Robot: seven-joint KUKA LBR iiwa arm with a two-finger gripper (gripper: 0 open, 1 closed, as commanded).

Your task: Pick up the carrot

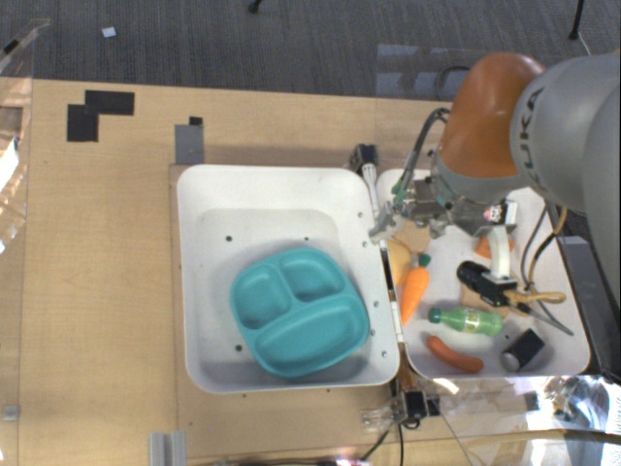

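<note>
**Ana:** Where the arm [543, 124] reaches over the right bin [572, 357], I can see the carrot [414, 292] lying on the bin floor near its left wall, just below the jaws and apart from them.

**Ben:** Are the jaws apart or together?

**Ana:** I cannot tell; the wrist and its cables cover that part. The carrot itself is a smooth orange cone with a small green cap at its upper end, its thin tip pointing down toward the near edge.

**Ben:** What lies around it?

**Ana:** To its right sits a green bottle [468, 320], glossy and see-through, lying on its side. Below that lies a reddish-brown sausage [454, 354], rounded at both ends. A black, matte block [523, 349] rests near the bin's lower right corner, and a dark tool with yellowish handles [505, 290] lies above the bottle.

**Ben:** And the other bin?

**Ana:** The left bin [194, 260] is shallow white plastic with rounded corners. It holds a teal plate [299, 310] with three compartments, smooth and slightly shiny, set at a tilt. Both bins stand on a pale wooden surface [87, 289] with visible grain, and grey carpet [291, 27] shows beyond it.
</note>
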